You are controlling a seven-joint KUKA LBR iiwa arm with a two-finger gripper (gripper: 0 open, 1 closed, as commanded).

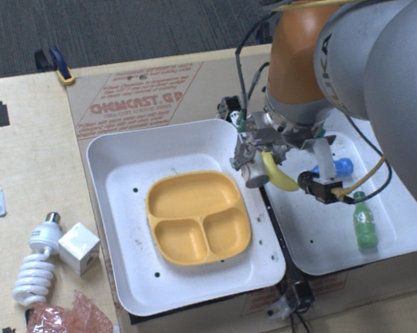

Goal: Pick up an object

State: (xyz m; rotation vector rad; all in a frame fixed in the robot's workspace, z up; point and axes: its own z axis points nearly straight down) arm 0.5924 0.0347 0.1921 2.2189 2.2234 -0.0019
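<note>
Pincer [258, 164] low at the right bin's [405, 237] left edge, right by the banana [280, 174]!

The banana lies against that left wall, near the top corner, its upper end tucked under the wrist; I cannot tell whether the pincer is apart or together, or gripping anything. A good grab here needs the banana square in the grip, clear of the wall, then a straight lift. A green bottle [365, 225] waits toward the bin's lower edge; the yellow tray [198, 217] sits mid left bin [122, 213].
</note>
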